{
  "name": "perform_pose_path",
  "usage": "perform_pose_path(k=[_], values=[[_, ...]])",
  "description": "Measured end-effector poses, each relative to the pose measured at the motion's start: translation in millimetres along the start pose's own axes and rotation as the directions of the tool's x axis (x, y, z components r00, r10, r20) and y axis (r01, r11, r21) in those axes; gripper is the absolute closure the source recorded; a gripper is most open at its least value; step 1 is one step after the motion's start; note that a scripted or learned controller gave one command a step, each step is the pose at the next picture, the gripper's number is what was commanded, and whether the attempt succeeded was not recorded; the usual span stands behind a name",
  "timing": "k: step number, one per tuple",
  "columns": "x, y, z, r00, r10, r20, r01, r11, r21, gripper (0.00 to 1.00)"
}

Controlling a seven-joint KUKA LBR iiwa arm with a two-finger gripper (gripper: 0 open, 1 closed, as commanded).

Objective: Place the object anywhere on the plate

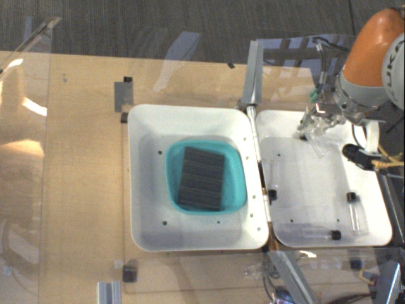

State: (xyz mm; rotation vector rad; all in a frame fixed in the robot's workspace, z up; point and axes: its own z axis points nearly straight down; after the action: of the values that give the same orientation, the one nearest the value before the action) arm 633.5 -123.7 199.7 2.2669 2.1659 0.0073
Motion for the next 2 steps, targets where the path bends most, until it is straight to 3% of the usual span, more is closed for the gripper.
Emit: perform_pose_path(k=[1,2], values=[[95.7,-56.0,6.9,0.958,-0.287,-0.003,0.287,0.958,0.002,1.0],[95.3,-56.0,6.8,0.958,-0.287,-0.003,0.287,0.958,0.002,0.0]])
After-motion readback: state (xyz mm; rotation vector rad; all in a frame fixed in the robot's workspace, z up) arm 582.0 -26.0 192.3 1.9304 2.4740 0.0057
